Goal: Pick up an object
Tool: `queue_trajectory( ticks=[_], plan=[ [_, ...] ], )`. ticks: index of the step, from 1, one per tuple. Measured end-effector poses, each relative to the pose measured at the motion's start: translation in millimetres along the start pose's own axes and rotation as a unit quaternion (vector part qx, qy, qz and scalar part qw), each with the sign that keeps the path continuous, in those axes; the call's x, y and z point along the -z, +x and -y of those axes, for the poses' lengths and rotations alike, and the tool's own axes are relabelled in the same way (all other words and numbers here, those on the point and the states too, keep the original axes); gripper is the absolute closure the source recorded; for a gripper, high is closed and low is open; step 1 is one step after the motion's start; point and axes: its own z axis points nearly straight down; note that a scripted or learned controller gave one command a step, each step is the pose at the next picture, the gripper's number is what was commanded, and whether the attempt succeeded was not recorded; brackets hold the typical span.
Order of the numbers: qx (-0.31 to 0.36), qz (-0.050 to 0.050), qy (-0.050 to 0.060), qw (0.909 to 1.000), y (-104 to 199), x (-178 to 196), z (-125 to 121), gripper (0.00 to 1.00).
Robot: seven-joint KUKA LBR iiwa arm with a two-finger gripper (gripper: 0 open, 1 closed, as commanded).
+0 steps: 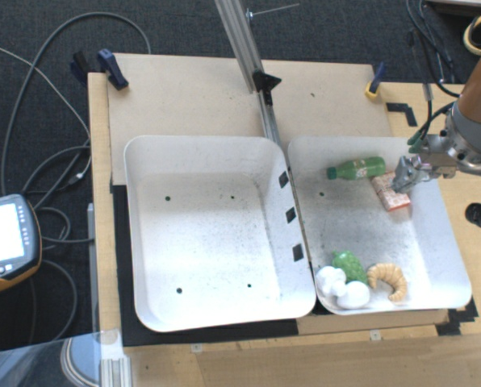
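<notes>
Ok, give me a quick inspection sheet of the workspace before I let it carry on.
Surface: bench bears two white bins, left bin and right bin.
Job's things: right bin holds green bottle, pink box, small green item, white items, croissant.
Clutter: nothing seen.
Grippers: gripper low over the pink box; holding nothing that I can see.
Cables: loose loops on the floor at left; more at top right.
Surroundings: handheld pendant at left; clamps on bench corners.
</notes>
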Motion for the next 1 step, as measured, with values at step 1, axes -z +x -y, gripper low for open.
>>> queue_trajectory(
  ticks=[1],
  plan=[
    [0.002,-0.002,0.004,1.0000,49.0,-10.7,-11.8,1.00]
  ],
)
